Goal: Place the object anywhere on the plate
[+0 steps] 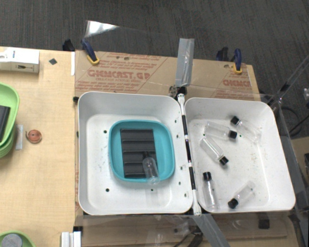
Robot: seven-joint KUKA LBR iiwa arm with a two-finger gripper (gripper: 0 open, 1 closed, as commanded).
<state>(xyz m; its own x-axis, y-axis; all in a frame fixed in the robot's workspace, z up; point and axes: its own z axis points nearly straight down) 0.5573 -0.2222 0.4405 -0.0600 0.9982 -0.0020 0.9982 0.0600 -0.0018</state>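
Clear plastic is making the vials hard to trace: in the right bin (pixel 276 151) five capped vials (pixel 214 150) are lying scattered, mostly their black caps (pixel 223 160) standing out. One transparent vial (pixel 150 168) is resting on the teal plate (pixel 115 154), at its 5 o'clock corner, overlapping the dark ribbed insert (pixel 135 148). White floor is showing all round the plate inside the left bin (pixel 90 189). Green trays (pixel 4 119) are being cut off at 9 o'clock on the wooden surface (pixel 44 182). Cardboard (pixel 121 70) is lying farthest. Whether the gripper is spread I cannot tell.

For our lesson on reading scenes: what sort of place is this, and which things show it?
Probably a robotics lab test bench: two shallow white plastic bins clamped side by side, clear capped vials loose in one, a teal square plate in the other.
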